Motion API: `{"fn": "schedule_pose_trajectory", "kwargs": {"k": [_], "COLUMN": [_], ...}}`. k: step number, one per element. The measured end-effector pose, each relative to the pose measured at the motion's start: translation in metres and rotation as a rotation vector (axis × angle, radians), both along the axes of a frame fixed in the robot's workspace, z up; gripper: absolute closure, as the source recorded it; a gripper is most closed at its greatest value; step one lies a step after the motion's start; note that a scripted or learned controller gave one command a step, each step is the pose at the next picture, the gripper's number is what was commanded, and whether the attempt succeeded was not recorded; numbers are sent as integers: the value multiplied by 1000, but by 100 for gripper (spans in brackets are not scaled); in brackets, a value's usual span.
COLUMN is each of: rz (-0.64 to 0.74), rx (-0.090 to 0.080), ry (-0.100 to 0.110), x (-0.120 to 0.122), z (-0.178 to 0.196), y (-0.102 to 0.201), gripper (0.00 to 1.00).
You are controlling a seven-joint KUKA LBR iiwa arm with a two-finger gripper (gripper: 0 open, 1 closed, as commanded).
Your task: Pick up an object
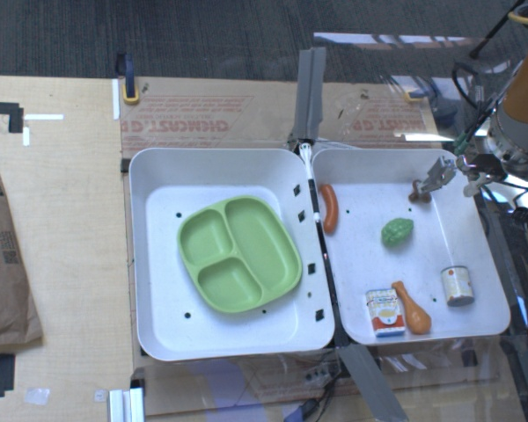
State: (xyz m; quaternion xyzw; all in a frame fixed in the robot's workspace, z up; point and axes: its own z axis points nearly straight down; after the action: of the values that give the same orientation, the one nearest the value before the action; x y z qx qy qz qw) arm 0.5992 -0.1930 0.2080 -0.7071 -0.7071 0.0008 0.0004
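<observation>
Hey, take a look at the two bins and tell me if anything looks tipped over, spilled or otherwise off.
Little stands out. In the right bin, the small can lies on its side instead of upright. The hot dog sits tight against the divider wall. The green plate lies flat but turned askew in the left bin. I see no spills or damage.

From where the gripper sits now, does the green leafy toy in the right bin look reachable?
Probably yes. The gripper hangs over the right bin's far part, and the green toy lies just below it in the view on bare floor, apart from the sausage and the can, with nothing between.
</observation>
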Motion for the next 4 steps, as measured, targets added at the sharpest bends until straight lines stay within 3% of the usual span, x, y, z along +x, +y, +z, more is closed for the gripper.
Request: {"fn": "schedule_pose_trajectory", "kwargs": {"k": [1,2,3,4], "rz": [167,270,187,184], "rx": [-2,9,0,-1], "ry": [-5,1,-2,-4], "x": [61,62,12,25], "z": [-115,-113,-116,-101], "y": [-8,-22,5,-7], "gripper": [0,0,0,0]}}
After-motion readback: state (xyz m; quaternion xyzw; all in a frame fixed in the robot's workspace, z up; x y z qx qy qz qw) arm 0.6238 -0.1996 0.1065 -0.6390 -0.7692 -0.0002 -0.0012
